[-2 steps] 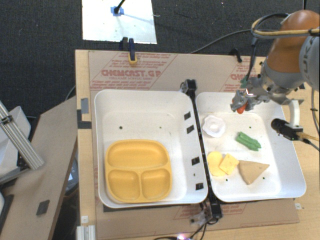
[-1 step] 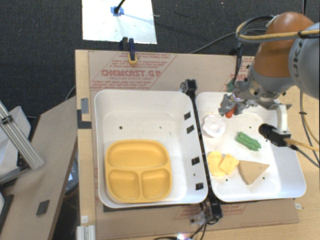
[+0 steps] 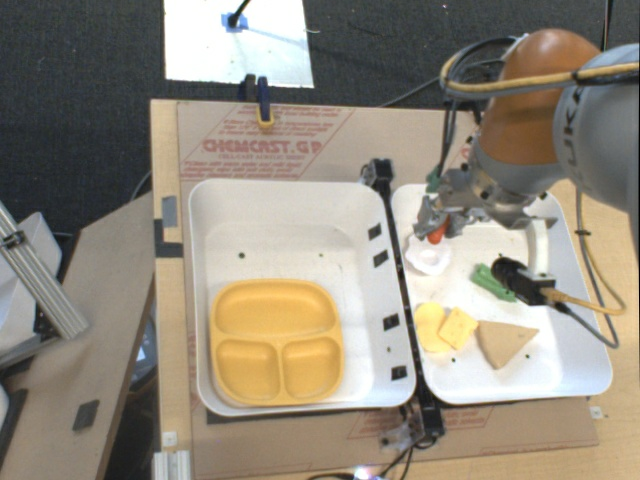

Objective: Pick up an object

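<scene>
My gripper [image 3: 432, 226] hangs low over the upper left part of the right bin [image 3: 590, 368]. A small orange-red thing [image 3: 437, 234] shows right at its tip, and whether it is held I cannot tell. Just below lies a small white object [image 3: 428, 259] on the bin floor. A green piece [image 3: 488, 278] lies to the right of it. Nearer the front sit a round yellow piece [image 3: 430, 328], a yellow square block [image 3: 460, 327] leaning on it, and a tan wedge [image 3: 506, 343].
The left bin [image 3: 290, 208] holds a yellow divided tray [image 3: 278, 341] in its front half. The black divider [image 3: 392, 268] between the bins runs just left of the gripper. The arm's grey and orange body covers the right bin's back corner.
</scene>
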Controlling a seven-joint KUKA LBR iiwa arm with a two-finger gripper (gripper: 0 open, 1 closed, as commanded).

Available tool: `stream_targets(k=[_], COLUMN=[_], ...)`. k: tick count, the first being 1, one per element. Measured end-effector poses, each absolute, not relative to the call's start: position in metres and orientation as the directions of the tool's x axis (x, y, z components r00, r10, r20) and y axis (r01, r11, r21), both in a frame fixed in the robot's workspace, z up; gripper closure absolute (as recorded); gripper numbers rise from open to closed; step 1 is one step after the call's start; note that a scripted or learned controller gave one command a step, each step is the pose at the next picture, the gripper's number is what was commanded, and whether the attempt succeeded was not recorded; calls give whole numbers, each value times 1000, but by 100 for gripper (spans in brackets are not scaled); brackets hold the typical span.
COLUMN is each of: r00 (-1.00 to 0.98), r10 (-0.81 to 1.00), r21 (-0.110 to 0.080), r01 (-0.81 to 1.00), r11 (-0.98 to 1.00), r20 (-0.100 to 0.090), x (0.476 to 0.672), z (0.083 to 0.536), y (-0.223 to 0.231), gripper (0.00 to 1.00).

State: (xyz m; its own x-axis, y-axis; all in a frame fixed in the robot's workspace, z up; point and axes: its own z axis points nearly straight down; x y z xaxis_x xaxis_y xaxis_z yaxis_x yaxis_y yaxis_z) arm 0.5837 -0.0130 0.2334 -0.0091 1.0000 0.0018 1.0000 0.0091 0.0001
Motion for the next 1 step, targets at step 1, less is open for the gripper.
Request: stream_targets(k=[1], r00=[-10], r10=[1000], r21=[-1], r01=[1000], r11=[10], r20=[2], x=[559], z=[236], y=[44], gripper=[100])
